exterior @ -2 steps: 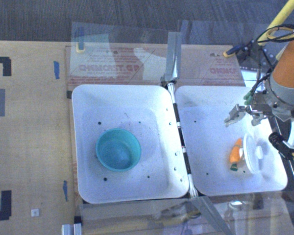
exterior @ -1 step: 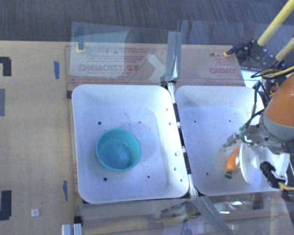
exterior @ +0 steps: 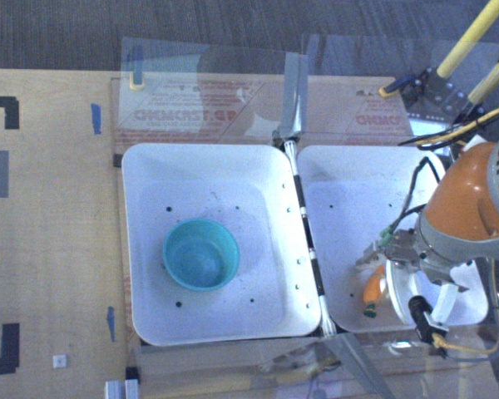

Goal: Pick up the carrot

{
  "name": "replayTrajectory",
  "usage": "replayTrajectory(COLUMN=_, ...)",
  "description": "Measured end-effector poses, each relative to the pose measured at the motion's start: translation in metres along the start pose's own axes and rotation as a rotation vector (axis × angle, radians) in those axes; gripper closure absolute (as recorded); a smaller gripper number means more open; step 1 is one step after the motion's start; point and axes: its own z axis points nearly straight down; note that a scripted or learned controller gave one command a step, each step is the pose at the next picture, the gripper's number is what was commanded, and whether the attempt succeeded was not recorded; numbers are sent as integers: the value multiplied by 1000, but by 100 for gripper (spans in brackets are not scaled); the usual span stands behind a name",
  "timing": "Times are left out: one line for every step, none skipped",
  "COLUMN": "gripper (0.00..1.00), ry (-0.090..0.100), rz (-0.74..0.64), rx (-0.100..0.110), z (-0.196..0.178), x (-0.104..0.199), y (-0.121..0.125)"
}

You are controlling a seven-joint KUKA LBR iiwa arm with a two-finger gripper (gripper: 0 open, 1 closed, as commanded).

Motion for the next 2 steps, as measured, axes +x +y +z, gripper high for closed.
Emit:
replayTrajectory(gripper=100, ry=-2, rz=3, rx=-2, z=-10, x=-2, y=1)
replayTrajectory(gripper=100, ry=1, rz=-199, rx=22, z=-94, x=88, y=0)
